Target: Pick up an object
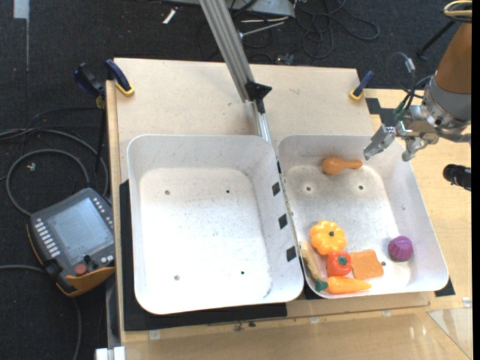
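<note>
My gripper [394,146] hangs open above the far right edge of the right bin [417,201], with nothing between its fingers. Just left of it an orange drumstick-shaped toy [340,165] lies near the bin's far wall. At the bin's near end sit a yellow pumpkin [328,237], a red tomato [339,262], an orange block [367,264], a carrot [346,284] and a purple round toy [400,248].
The left bin [150,163] lies beside the right one. A slanted metal rail [228,40] runs down to the divide between the bins. Clamps [120,77] sit at the bench's far corners. A teach pendant [73,235] lies on the floor at left.
</note>
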You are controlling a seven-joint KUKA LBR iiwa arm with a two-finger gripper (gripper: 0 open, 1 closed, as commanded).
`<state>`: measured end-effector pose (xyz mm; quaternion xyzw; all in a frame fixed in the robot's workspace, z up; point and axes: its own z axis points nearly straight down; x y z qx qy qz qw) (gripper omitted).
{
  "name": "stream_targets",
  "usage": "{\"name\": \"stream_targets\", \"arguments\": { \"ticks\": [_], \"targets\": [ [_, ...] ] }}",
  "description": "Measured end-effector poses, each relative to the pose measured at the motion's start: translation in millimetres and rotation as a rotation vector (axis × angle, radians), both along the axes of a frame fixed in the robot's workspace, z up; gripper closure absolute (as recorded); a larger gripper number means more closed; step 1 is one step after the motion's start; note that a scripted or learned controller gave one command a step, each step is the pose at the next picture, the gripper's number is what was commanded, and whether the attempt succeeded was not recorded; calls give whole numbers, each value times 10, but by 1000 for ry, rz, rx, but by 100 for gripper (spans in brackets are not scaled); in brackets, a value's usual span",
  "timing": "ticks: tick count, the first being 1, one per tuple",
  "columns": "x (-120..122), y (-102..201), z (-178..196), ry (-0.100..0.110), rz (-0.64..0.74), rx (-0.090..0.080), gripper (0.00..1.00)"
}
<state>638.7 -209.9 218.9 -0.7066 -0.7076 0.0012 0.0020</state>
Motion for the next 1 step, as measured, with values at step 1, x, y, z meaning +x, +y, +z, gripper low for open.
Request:
{"name": "stream_targets", "arguments": {
  "ticks": [1],
  "targets": [
    [10,3,32,-4,2,-2,0]
  ]
}}
